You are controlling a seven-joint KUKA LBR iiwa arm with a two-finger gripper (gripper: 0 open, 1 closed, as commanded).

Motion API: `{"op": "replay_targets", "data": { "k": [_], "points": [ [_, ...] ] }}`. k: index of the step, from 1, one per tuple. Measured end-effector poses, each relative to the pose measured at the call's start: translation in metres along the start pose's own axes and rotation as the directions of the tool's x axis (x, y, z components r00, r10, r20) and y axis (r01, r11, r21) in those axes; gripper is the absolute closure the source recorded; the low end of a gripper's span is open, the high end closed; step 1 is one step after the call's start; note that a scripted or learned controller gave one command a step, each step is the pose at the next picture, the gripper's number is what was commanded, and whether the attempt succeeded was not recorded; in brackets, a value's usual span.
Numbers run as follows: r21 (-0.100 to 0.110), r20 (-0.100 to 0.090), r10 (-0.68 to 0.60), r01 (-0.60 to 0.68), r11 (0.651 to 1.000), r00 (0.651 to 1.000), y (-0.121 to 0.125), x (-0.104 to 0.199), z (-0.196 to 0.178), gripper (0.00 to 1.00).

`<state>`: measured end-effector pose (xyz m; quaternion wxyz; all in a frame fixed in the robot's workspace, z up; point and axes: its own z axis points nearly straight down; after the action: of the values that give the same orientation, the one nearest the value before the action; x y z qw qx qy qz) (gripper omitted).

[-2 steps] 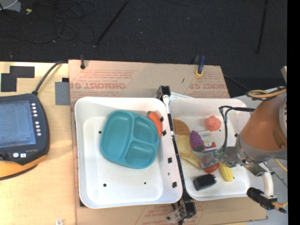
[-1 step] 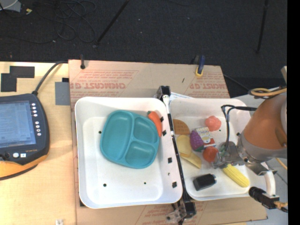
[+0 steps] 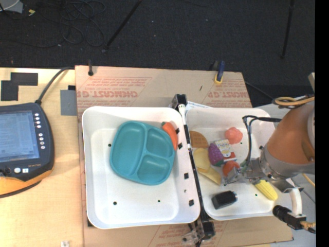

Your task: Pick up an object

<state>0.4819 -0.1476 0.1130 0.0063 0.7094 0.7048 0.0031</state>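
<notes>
Dark floor with cables lies behind; cardboard (image 3: 154, 89) covers the bench. Left bin (image 3: 97, 189): teal divided plate (image 3: 144, 152), orange carrot toy (image 3: 169, 131) at its rim. Right bin (image 3: 216, 115): toy food, purple grapes (image 3: 216, 153), black block (image 3: 224, 199), yellow corn (image 3: 266, 189). My gripper (image 3: 234, 174) hangs among them; jaw state I cannot tell. Grapes look light, stiff, bumpy; I'd pinch across the middle.

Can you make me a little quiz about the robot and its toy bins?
1. True or false: the teal plate lies in the left bin.
2. Which toy lies nearest the gripper? A) corn B) red toy C) carrot
3. Fill in: the purple grapes lie in the ___ bin.

Key: 1 true; 2 B; 3 right.
</notes>
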Motion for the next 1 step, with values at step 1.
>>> {"op": "replay_targets", "data": {
  "k": [1],
  "points": [
    [0.009, -0.006, -0.014, 0.014, 1.000, 1.000, 0.0977, 0.0592, 0.0268, 0.00]
  ]
}}
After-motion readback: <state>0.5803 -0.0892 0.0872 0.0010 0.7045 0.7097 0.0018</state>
